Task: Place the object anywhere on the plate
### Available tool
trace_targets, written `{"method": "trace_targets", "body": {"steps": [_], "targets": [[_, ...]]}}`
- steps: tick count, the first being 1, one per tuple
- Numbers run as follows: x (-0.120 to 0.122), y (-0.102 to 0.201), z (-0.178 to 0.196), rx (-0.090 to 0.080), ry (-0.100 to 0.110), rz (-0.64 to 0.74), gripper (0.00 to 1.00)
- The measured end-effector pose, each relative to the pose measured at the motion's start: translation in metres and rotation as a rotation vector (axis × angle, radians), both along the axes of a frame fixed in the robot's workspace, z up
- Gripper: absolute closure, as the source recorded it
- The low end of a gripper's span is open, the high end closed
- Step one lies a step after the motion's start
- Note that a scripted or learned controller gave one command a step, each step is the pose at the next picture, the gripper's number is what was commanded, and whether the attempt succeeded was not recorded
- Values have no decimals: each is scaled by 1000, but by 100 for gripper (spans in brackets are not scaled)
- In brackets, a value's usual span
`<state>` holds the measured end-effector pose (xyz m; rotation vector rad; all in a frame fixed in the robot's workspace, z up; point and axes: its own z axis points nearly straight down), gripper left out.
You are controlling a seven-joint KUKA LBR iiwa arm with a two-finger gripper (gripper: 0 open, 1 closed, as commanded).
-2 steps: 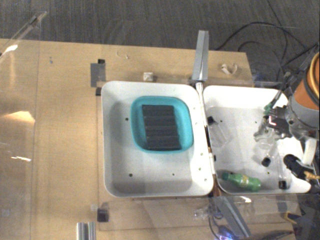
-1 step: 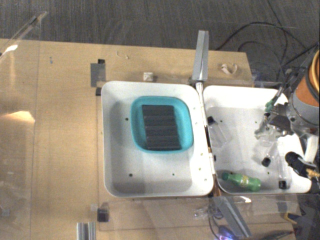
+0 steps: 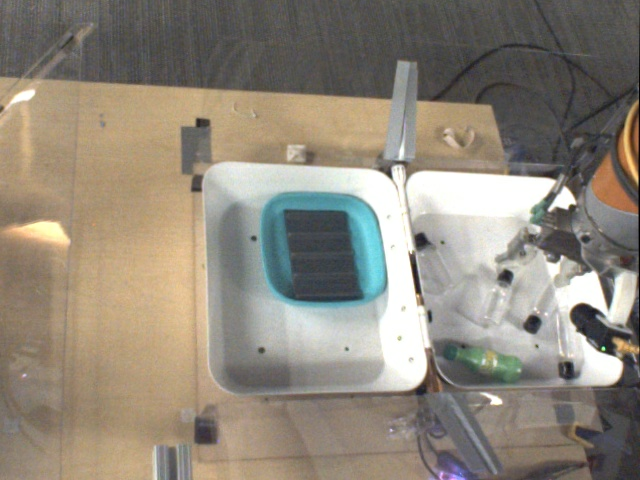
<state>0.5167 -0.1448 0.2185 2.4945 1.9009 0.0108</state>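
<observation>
A teal plate (image 3: 373, 260) with rounded corners lies in the left bin (image 3: 235, 358), towards its back. A dark ridged rectangle (image 3: 320, 254) covers the plate's middle. A small green bottle (image 3: 485, 361) lies on its side at the front edge of the right bin (image 3: 450, 203). My gripper (image 3: 522, 273) hangs over the right half of that bin, behind and to the right of the bottle and apart from it. Clear, glassy shapes (image 3: 494, 303) sit under the gripper, and their outlines are hard to read.
A grey metal post (image 3: 401, 113) stands behind the seam between the two bins. Cables (image 3: 530, 63) run across the floor at the back right. A bracket (image 3: 197, 146) sits on the bench behind the left bin. The bench to the left is bare wood.
</observation>
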Motion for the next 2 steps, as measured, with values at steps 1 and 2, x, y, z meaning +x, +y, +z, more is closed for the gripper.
{"method": "trace_targets", "body": {"steps": [1,2], "targets": [[-28,60,28,1,4,-35,0],[-28,72,30,0,5,-65,0]]}}
